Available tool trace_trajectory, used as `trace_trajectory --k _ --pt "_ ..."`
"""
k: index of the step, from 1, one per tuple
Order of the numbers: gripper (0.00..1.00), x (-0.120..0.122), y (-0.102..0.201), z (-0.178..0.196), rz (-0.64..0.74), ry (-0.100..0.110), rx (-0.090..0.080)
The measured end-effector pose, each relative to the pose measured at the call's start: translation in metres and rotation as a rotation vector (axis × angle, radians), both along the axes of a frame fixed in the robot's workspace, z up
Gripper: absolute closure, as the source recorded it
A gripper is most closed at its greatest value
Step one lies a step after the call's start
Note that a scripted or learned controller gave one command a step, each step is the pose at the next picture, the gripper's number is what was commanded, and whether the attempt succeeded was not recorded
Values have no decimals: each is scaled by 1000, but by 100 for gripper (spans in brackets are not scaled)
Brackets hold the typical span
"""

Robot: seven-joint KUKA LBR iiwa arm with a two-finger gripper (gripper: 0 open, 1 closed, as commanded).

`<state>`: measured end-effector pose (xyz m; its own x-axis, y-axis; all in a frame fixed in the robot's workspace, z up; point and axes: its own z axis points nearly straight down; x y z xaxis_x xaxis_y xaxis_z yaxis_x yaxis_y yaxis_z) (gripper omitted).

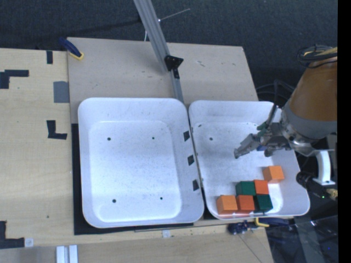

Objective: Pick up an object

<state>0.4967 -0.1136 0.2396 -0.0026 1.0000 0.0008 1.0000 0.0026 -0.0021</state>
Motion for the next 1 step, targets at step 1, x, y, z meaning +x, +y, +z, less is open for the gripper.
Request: trace_trajectory --k 1 --pt "0 0 0 0 0 0 0"
